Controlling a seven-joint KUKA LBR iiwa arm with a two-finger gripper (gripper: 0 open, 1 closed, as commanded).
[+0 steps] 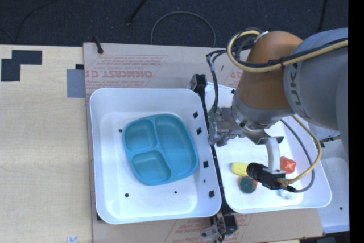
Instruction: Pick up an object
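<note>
The gripper point(223, 129) hangs low over the near-left part of the right bin point(319, 195), close against the wall that divides it from the left bin point(114, 202). The wrist and its cabling cover it from above, so I cannot tell whether it stands wide or narrow, and nothing can be seen held in it.

The likely candidates all lie on one side of the gripper, toward the bottom edge of the camera view and a little to its right. Nearest is a yellow piece point(239, 168), short and elongated, its long axis running roughly across the view, left to right. Just beyond it, almost touching, sits a small teal ball point(247, 184). A red piece point(288, 165) lies farther off to the right, partly screened by the arm's fittings.

On the gripper's other side, over the dividing wall, a blue divided plate point(161, 148) lies flat in the left bin – broad and shallow, probably a harder thing to take hold of.

The coming move turns on that short offset: the gripper would have to shift toward the yellow piece and close across its narrow width – that is, along the view's up-down line – without nudging the ball beside it.
</note>
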